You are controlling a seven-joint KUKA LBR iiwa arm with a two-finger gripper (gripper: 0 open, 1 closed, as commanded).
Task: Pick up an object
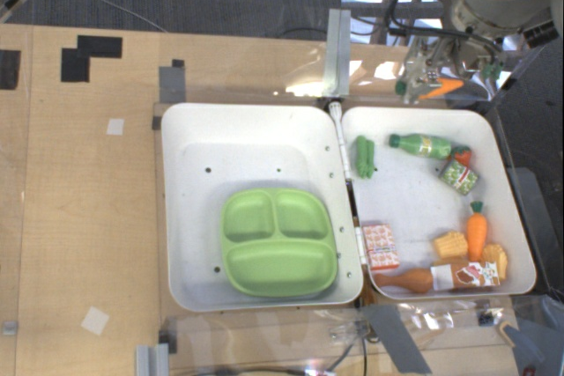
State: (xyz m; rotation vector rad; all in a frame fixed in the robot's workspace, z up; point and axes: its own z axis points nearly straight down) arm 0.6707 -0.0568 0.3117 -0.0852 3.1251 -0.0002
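While I hang past the right bin's (502, 156) far rim, something orange (445, 87), perhaps a toy carrot, seems clamped between my jaws; lifting looks done.

No words, brands or numbers can be read. The green bottle (421, 145) carries a yellowish label, and the small red-and-white carton (379, 246) and the red-and-white packet (477, 275) bear printed patterns, but all are too small and blurred to make out any lettering.
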